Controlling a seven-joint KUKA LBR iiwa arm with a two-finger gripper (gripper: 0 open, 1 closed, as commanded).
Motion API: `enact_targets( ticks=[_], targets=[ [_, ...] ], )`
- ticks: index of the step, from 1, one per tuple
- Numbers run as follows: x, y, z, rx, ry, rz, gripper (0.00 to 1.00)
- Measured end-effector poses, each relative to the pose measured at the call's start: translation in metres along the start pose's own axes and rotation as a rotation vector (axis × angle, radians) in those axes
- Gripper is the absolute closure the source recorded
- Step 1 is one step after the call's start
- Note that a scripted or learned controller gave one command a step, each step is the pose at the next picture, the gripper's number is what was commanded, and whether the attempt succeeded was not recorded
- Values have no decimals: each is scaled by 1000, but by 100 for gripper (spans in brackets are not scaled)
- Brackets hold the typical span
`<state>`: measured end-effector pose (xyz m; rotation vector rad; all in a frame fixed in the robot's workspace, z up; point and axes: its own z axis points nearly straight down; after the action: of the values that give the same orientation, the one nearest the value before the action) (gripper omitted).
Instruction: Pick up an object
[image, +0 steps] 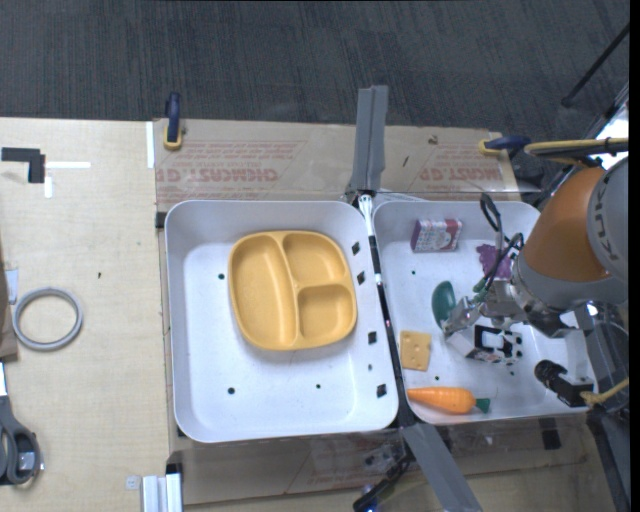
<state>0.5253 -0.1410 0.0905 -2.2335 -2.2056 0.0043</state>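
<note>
Grey and orange, the arm (575, 240) reaches into the right bin (520, 405) — its tool (470, 318) low beside the green object (443, 300), likely lining up a pick. Whether it is open or closed, I cannot tell. Cracker (416, 350) and carrot (445, 400) lie nearer.

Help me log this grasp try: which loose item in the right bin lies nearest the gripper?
The green piece, just left of the gripper; the cheese slice, carrot and pink carton lie farther off.
</note>
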Motion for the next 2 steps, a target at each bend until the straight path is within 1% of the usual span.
enact_targets(
  ticks=[1,2],
  targets=[
    [22,60,-1,-1,-1,20,0],
    [21,60,-9,1,-3,18,100]
  ],
)
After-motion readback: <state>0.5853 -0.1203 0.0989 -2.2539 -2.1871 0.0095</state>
